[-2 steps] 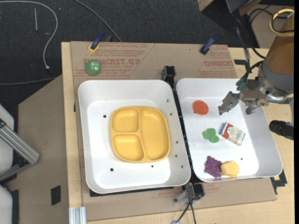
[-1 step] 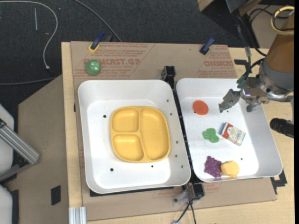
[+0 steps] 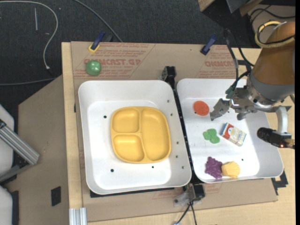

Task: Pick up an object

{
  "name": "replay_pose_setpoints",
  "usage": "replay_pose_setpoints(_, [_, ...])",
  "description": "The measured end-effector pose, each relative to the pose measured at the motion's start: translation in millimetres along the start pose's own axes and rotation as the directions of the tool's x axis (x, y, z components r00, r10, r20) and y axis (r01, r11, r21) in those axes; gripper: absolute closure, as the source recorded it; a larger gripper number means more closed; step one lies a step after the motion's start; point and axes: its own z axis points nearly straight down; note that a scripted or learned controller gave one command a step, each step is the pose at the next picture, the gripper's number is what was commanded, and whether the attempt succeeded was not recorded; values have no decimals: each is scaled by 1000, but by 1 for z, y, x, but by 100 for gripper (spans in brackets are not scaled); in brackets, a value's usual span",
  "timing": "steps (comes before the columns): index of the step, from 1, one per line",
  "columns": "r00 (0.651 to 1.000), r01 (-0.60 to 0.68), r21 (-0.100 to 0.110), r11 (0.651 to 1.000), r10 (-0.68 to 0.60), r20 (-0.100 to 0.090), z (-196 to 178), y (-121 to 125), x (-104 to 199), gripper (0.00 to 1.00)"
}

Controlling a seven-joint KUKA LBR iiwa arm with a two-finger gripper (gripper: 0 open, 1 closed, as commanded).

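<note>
Over the right bin [image 3: 267, 165], tool [image 3: 230, 108] above bare white floor, fingers spread apart, clamped on nothing. Around it: flat orange disc [image 3: 201, 108] just left, green clover-shaped piece [image 3: 211, 136] and small printed carton [image 3: 233, 134] just below, knobbly purple grape bunch [image 3: 213, 167] touching a yellow lump [image 3: 230, 169] near the front wall. Left bin [image 3: 91, 125] with glossy yellow three-part plate [image 3: 140, 134]. Cardboard-covered tabletop [image 3: 70, 139], green ball [image 3: 93, 68], blue clamps [image 3: 208, 45], dark carpet [image 3: 140, 8] beyond.

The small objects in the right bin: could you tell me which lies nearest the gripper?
The orange round piece, just left of the gripper; the green, purple, yellow pieces and small box lie lower.
</note>
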Motion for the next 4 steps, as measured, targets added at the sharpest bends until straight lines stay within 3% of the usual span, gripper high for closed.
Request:
replay_pose_setpoints(2, [1000, -1, 3, 1000, 1, -1, 108, -6, -8, 0])
replay_pose_setpoints(3, [1000, -1, -5, 1000, 1, 0, 93, -4, -8, 100])
replay_pose_setpoints(4, [1000, 0, -10, 1000, 0, 3, 49, -7, -10, 100])
